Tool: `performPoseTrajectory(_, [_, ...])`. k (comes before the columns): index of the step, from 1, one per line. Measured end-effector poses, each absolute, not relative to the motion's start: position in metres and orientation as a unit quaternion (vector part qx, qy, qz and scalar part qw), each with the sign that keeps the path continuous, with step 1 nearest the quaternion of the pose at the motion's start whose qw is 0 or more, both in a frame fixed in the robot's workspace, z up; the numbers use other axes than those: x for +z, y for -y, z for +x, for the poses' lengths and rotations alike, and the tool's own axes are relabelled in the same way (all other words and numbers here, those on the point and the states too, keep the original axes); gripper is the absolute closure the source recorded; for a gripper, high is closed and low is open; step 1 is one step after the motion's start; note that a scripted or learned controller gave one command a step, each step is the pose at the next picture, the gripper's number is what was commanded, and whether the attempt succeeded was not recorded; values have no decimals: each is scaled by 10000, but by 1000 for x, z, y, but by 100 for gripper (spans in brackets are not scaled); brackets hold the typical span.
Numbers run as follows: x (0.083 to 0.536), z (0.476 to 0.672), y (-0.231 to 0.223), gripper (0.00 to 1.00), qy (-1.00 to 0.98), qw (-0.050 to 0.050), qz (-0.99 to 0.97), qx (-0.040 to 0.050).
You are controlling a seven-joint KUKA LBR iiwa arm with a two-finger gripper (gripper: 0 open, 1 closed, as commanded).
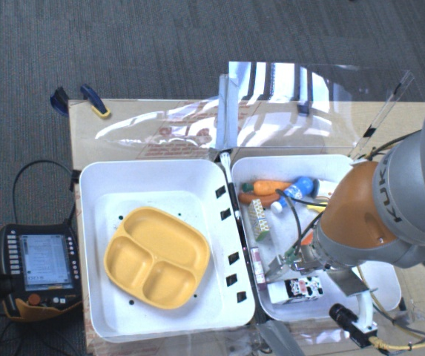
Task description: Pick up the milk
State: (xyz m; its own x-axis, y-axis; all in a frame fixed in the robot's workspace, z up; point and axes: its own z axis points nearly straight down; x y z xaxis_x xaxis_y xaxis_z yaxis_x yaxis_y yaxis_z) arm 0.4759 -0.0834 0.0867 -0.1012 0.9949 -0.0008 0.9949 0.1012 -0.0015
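Robotics laboratory: teach pendant (38, 273) on grey carpet (123, 43), clamped surface (160, 128), white bins (93, 199), industrial arm (390, 206).

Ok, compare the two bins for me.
The left bin holds a yellow divided plate; the right bin holds a jumble of small things, among them a carrot, a bottle and a milk carton. The left bin lies open to view; the right bin is partly covered by the arm reaching in. Both are shallow, white and set side by side.
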Motion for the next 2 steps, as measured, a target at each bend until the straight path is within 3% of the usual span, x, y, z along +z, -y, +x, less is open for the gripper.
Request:
performPoseTrajectory(1, [95, 476, 83, 100, 7420, 23, -6703, 7])
performPoseTrajectory(2, [95, 476, 83, 0, 7419, 23, -6705, 7])
